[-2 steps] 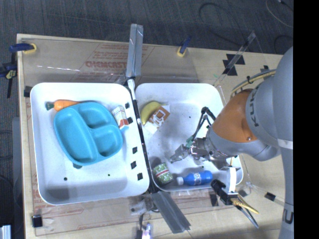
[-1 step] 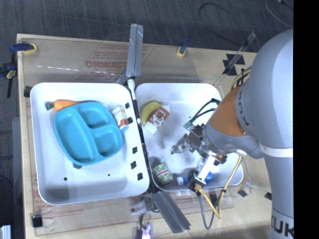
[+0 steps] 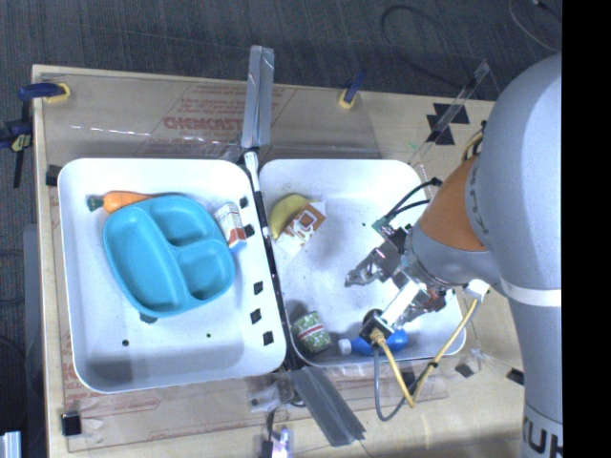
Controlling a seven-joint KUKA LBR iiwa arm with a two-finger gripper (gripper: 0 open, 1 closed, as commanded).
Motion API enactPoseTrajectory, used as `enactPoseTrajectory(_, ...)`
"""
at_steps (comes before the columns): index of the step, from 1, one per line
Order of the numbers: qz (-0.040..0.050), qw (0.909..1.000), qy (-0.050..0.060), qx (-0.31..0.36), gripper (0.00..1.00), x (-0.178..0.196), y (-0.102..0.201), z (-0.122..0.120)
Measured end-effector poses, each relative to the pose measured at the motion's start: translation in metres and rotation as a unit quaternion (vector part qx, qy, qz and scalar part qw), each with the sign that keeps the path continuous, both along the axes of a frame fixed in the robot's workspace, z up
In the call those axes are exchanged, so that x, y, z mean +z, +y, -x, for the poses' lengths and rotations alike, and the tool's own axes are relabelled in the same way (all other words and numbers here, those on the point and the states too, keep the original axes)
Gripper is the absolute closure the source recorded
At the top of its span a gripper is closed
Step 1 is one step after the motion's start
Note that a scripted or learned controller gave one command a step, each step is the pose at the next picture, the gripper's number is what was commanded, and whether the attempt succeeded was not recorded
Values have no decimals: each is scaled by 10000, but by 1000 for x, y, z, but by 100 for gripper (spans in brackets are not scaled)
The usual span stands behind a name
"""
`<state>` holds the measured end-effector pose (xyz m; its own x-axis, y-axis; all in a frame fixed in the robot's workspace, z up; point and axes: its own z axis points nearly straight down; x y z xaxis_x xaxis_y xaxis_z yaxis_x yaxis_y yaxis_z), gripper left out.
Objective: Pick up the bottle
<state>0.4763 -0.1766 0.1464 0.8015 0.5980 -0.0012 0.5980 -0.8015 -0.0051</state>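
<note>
Bottle [image 3: 346, 345] is lying on its side along the near wall of the right bin [image 3: 334, 175], with its blue cap pointing right. You are seeing the gripper [image 3: 366, 275] hanging near it, farther back in the bin. You cannot tell if it is spread or closed. A green can [image 3: 310, 332] is sitting just beside the bottle's left end, crowding it. The banana [image 3: 286, 213] and small box [image 3: 307, 225] are lying well apart from it.

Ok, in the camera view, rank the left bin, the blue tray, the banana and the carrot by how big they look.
1. left bin
2. blue tray
3. banana and carrot: they look alike, and the tray hides part of the carrot, so no ranking.
</note>
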Motion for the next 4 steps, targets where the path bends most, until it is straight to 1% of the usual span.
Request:
enactPoseTrajectory(1,4,9920,-14,1265,0,71,-7,-1)
enactPoseTrajectory(2,-6,9846,7,1748,0,0,28,1)
enactPoseTrajectory(3,9,9935,-50,1140,0,-53,-24,-3)
enactPoseTrajectory(4,40,9823,-186,-1866,0,-45,0,-13)
